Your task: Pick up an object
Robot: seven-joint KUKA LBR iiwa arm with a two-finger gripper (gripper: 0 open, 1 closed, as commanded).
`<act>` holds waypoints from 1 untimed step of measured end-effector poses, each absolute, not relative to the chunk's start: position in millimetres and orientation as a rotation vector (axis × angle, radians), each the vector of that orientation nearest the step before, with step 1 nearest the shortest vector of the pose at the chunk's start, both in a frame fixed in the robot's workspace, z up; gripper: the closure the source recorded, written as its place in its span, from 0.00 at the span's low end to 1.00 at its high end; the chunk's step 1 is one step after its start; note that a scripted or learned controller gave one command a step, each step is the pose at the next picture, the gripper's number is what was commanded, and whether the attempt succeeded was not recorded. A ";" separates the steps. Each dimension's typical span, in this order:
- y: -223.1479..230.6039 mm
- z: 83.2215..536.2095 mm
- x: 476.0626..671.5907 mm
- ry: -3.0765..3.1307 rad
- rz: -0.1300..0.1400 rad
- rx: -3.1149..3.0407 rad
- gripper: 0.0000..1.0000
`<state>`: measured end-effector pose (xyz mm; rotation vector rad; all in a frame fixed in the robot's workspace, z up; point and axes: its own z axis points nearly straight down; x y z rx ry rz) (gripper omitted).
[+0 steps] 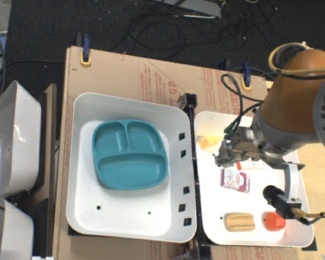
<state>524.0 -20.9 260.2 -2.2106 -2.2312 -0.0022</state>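
Nearest to the camera, at the front of the right bin [214,234], lies a tan bread-shaped piece [239,222], and just beside it to the right is an orange-red object [273,222] whose upper part is partly covered by a black part of the arm's hardware. Between them and the arm a small pink and white packet [235,179] lies flat on the bin floor. A yellow piece [210,142] rests near the left wall of this bin, and it is too small to name with certainty. The gripper [228,155] hangs over the middle of the right bin, close above the packet, but the grey and orange arm [300,97] hides much of it, so I cannot tell how the jaws stand. The left bin [83,146] holds a teal divided plate [129,154].
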 end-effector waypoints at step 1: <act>29.3 241.9 522.6 -2.228 0.002 -2.211 1.00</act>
